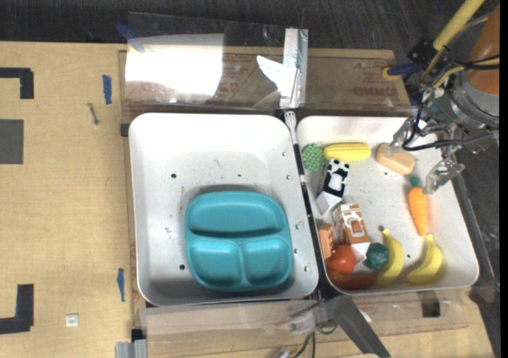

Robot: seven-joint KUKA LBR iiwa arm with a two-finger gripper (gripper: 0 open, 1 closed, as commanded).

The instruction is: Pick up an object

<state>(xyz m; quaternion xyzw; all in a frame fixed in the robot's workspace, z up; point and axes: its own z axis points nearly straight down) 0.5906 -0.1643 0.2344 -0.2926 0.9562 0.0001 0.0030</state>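
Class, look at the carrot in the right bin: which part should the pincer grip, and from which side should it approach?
Grip the carrot across its thick upper half, coming straight down from above. It lies flat on the right bin floor, lengthwise toward the camera, tapering toward the bananas, so the pincer would likely close best across its width, where bare floor flanks it on both sides.

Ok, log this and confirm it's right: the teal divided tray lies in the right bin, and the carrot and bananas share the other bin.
Not right. The camera view shows the teal divided tray in the left bin, not the right one. The carrot and bananas lie together in the right bin, so they are indeed in the other bin.
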